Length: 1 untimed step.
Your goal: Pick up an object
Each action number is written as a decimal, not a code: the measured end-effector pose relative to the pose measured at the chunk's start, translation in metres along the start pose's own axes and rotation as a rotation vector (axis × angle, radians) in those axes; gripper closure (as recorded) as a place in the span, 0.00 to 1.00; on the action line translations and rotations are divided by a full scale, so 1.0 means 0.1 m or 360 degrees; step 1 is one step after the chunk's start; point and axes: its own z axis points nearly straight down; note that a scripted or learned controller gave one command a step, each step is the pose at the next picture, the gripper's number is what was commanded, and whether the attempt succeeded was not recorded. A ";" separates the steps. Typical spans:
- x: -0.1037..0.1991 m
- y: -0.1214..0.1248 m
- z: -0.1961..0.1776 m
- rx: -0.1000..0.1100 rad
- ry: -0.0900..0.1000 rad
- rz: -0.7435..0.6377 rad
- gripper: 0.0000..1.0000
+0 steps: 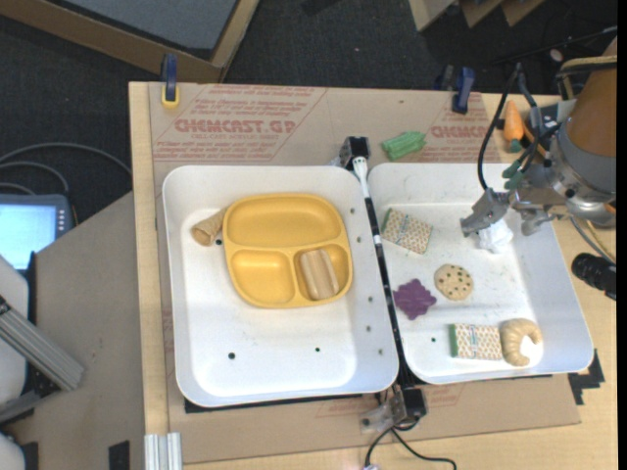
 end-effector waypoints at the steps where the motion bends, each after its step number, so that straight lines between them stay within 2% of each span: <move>1: -0.18 0.05 1.77 0.0025 0.0005 0.0003 0.00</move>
